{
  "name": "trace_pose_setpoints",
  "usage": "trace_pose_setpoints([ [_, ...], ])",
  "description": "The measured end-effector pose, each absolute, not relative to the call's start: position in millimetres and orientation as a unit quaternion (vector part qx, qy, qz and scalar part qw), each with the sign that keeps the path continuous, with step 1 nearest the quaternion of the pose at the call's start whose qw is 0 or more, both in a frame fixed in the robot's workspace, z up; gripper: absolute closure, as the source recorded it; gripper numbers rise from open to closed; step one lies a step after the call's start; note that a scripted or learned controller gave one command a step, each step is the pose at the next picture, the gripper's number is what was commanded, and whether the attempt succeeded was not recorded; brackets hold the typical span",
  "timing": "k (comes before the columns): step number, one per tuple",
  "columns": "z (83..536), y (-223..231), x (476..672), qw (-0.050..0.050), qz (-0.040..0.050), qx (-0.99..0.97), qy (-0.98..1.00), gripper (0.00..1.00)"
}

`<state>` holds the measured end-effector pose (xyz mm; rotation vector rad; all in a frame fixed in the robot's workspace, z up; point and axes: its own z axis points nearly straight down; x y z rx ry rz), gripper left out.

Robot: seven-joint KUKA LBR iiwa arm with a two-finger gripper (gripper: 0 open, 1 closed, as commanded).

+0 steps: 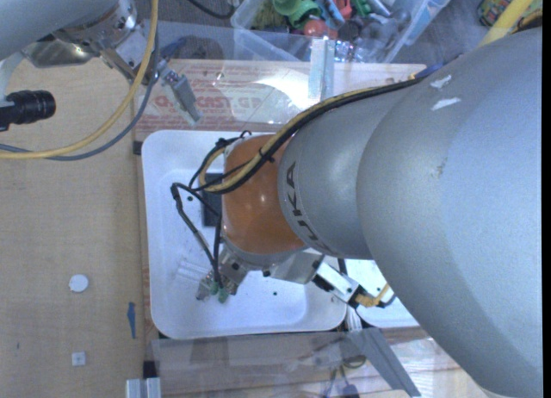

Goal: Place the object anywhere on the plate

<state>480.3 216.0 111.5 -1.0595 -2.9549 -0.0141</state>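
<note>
One dark item, perhaps the object, lies in the white bin, half hidden under the arm. The gripper hangs near it, and I cannot tell whether it is clenched or released. Closing there might well catch nothing.

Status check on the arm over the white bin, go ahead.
Arm low over the left bin. Gripper near the bin floor, finger state unclear. No object seen in its grasp. Arm body blocks most of the bin.

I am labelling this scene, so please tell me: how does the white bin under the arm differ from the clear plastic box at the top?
The white bin is opaque and shallow; the clear plastic box is see-through and deeper. The bin lies under the arm; the box stands clear of it, crowded with colourful toys. Both are open on top.
</note>
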Motion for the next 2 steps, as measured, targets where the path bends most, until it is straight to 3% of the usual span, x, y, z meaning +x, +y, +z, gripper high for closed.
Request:
trace_pose_setpoints([
  [1,111.6,216.1,480.3,0.001,-0.0046,-0.337,-0.941,0.00],
  [2,111.6,216.1,480.2,0.001,-0.0046,-0.337,-0.941,0.00],
])
